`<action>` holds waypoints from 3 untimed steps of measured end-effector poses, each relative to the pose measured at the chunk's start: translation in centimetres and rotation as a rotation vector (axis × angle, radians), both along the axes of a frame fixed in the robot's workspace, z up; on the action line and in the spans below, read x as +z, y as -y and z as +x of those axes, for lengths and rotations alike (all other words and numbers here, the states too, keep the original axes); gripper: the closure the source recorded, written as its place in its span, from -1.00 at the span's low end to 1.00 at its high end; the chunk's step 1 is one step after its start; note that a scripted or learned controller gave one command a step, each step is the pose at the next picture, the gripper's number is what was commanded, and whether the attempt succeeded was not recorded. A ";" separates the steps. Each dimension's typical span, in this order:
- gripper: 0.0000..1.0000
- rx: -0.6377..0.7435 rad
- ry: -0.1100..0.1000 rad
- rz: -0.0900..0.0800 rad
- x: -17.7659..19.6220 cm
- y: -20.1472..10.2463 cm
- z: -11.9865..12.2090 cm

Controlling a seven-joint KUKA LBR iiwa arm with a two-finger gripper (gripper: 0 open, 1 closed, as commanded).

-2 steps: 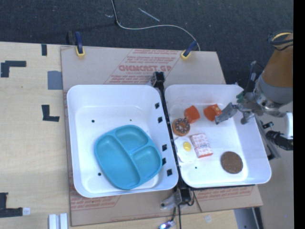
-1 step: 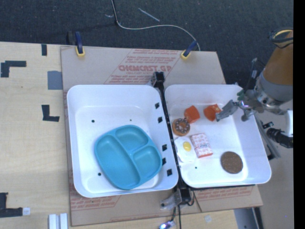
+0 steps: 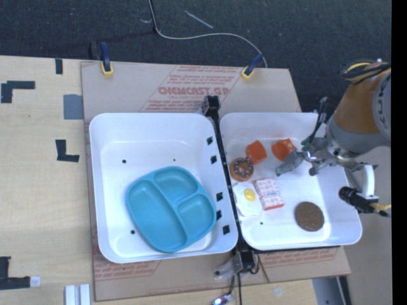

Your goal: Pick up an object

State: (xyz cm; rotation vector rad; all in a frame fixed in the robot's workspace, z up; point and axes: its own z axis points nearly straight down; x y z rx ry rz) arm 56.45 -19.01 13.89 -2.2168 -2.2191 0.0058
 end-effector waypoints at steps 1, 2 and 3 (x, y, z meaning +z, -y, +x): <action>-1.00 -0.002 0.008 -0.002 -5.0 0.0 0.1; 1.00 0.001 0.013 0.001 -3.6 -0.2 0.3; 1.00 0.000 0.010 -0.003 2.0 0.8 0.3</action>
